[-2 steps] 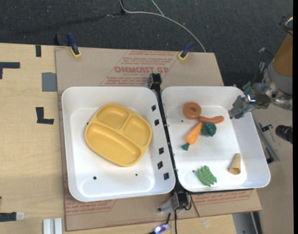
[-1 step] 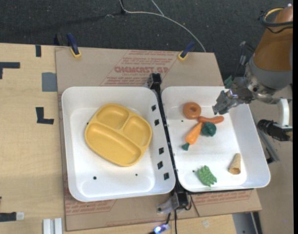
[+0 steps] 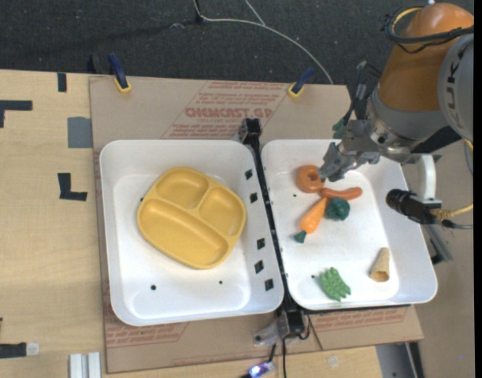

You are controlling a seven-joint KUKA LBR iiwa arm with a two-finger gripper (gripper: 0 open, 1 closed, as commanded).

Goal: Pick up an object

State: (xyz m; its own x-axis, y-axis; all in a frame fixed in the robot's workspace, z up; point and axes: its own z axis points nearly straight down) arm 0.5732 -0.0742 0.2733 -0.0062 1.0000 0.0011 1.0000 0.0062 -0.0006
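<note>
The gripper (image 3: 333, 168), finger state impossible to tell, hangs at the ring's (image 3: 308, 179) two o'clock edge; a clean pick likely needs centring over the rim first.

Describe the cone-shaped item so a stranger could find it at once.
Look in the right-hand white bin, toward its near right corner. The small tan cone lies there alone, beside the leafy green piece; the other toys in that bin are orange or green.

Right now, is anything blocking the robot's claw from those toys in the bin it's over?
Nothing visible does. The end effector hangs right over the orange ring-shaped toy, at the far end of the right white bin; the orange carrot toy lies just nearer the camera.
</note>
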